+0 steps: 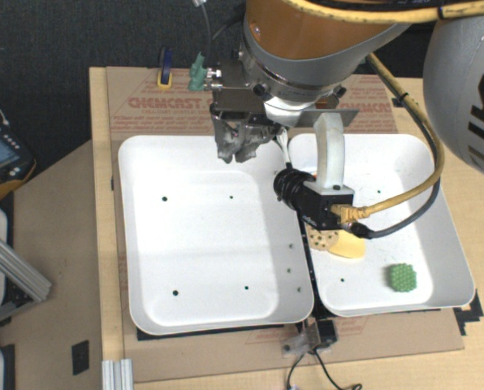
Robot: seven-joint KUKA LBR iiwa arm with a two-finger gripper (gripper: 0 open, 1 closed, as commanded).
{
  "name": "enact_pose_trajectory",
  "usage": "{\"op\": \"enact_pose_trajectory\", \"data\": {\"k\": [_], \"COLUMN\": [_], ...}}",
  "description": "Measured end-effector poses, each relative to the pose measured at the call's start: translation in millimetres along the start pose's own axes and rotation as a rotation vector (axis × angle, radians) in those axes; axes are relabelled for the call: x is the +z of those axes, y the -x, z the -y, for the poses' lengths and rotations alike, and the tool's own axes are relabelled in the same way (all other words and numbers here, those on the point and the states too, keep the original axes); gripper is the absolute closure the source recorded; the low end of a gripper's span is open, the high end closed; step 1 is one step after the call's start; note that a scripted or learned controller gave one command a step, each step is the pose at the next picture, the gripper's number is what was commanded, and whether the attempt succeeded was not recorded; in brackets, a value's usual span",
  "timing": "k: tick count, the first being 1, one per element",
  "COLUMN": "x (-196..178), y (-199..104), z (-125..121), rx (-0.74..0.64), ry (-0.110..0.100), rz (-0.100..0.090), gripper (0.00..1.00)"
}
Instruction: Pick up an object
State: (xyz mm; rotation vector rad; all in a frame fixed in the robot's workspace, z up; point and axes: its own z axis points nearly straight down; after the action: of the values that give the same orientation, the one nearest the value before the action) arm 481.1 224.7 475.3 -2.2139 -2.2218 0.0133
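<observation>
Hovering over the far rim of the left shallow white bin (pixel 144 242), the dark metal two-finger gripper (pixel 240 146) carries nothing that can be seen; whether it is released or clenched I cannot tell. The pick looks not yet done. The knobbly green ball (pixel 402 278) and pale yellow wedge-shaped piece (pixel 345 246) lie near the front of the right white bin (pixel 445 218), the ball with open room around it, the wedge close against the dividing wall.

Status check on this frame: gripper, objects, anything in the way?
Gripper over left bin's far edge. Green ball and yellow piece lie in right bin. Yellow piece partly under arm's cable fitting.
</observation>
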Motion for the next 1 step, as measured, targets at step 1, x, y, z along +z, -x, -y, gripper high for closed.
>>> {"op": "enact_pose_trajectory", "data": {"k": [1], "x": [164.3], "y": [9.1], "z": [2.7], "rx": [0.006], "ry": [-0.008], "rz": [0.006], "gripper": [1.00]}}
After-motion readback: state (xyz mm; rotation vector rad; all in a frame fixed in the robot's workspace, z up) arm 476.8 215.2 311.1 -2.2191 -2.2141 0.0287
